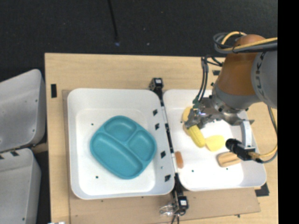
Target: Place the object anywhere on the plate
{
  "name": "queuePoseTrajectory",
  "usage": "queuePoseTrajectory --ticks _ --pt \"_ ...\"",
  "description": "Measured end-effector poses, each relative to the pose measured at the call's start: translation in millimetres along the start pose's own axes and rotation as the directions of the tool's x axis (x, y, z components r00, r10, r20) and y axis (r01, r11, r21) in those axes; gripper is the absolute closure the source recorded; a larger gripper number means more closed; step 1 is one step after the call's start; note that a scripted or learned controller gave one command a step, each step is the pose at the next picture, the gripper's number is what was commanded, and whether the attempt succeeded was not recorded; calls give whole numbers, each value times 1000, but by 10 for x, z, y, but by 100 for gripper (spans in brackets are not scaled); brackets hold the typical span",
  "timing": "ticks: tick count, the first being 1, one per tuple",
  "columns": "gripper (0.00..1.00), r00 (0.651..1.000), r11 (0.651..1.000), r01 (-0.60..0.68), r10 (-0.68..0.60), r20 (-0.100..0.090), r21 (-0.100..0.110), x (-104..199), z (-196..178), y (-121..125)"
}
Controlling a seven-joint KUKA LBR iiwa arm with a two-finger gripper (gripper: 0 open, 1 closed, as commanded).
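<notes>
A teal divided plate [123, 146] lies in the left bin [79, 181]. In the right bin [252, 178] lie a yellow corn cob [196, 136], a pale yellow piece [214, 143] beside it, another yellow item [187, 113], a tan cork-like block [228, 159] and a small orange sausage-like piece [179, 159]. My gripper [195, 120] hangs low over the right bin's left part, right at the upper end of the corn cob and next to the yellow item.
The arm's grey body and orange band [239, 78] cover the right bin's far side. A black clip [155, 84] sits at the top of the divider between the bins, another [180, 202] at its bottom. Grey panels [18, 111] stand left of the bench.
</notes>
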State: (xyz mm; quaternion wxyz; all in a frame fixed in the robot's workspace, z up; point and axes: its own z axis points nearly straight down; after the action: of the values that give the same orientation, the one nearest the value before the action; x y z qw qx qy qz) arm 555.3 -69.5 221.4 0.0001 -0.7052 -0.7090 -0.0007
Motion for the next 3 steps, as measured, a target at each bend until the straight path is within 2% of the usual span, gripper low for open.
queuePoseTrajectory --ticks 1,3 --pt "100 1000 1000 3 -3 -2 1 620 -35 -64" --pt "100 1000 1000 2 -2 -1 3 1547 -175 -411"
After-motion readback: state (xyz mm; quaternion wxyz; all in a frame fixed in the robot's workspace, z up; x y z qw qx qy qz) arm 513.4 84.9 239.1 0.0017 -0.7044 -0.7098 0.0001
